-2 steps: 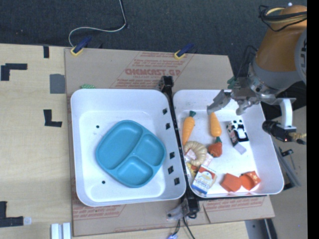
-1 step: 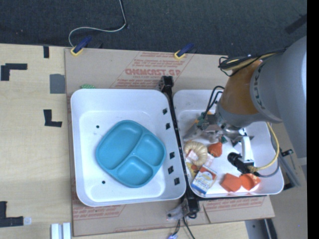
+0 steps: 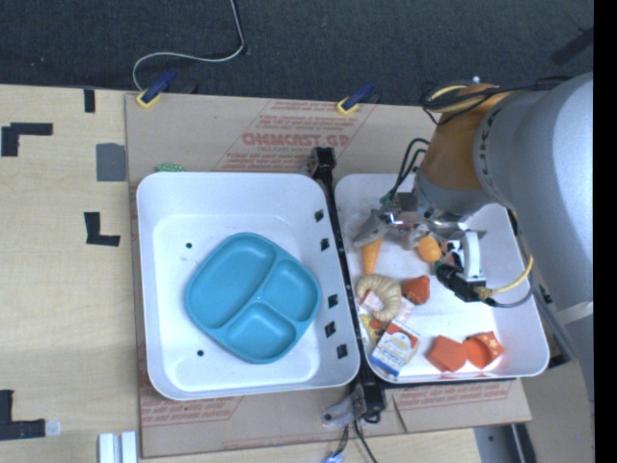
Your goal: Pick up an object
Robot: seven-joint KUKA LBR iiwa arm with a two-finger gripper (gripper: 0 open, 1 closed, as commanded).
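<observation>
Readable text: "CHEMCAST GP" in red print on the brown cardboard sheet (image 3: 280, 138) under the bins, near its far edge, just beyond the left white bin (image 3: 154, 210). More red lines run above and below it, too small to read. Small carton (image 3: 393, 347) at the near edge of the right bin (image 3: 525, 355) has a printed label, illegible.

Two bins sit side by side: the left bin (image 3: 159, 210) holds a divided tray (image 3: 253, 297); the right bin (image 3: 525, 355) holds several small items (image 3: 386, 297), possibly toy food, beneath the arm (image 3: 521, 162).
</observation>
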